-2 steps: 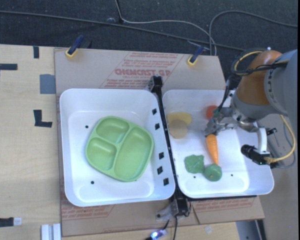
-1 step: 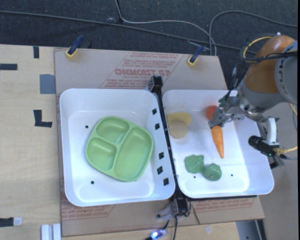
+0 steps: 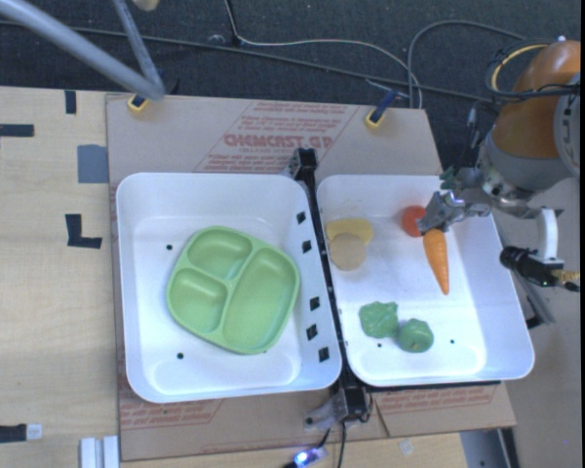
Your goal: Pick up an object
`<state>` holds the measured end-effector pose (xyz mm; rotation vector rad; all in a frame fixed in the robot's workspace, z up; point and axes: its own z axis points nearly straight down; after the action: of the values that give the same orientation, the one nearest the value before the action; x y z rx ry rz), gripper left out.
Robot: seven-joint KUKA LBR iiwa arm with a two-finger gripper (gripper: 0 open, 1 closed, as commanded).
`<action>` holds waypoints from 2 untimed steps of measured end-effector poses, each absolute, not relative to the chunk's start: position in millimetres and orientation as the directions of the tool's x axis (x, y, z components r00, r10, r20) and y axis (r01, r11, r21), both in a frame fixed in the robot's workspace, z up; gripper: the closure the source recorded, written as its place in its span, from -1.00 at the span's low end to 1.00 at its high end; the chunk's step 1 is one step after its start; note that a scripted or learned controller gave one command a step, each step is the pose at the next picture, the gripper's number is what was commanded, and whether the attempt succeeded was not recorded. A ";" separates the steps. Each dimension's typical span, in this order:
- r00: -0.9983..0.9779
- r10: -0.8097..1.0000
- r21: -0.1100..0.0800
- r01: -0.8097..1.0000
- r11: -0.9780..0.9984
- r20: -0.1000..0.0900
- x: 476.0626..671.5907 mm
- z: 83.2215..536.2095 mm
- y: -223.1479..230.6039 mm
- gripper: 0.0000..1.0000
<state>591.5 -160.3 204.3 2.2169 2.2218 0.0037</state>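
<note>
Gripper (image 3: 437, 214): hovering at carrot's top end in right bin (image 3: 497, 291); can't tell grip state
Carrot (image 3: 437, 258): lying near bin's right side, beside tomato (image 3: 411, 221)
Handling: prob. light, stiff, smooth plastic; tapering, so gripping thick end seems safest

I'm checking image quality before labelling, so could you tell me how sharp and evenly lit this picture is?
Camera view: soft overall, lighting even, only faint shadows; the white bins are bright but not blown out; the green tray and carrot read clearly; the hand is slightly blurred, its fingers indistinct.
</note>
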 end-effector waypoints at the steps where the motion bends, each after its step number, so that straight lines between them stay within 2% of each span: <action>1: -0.002 1.000 0.006 1.000 0.002 -0.002 592.9 268.4 -160.9 1.00; 2: -0.002 1.000 0.003 1.000 0.002 -0.001 593.7 298.4 -160.5 1.00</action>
<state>593.7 -160.5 298.4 2.2178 2.2218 0.0024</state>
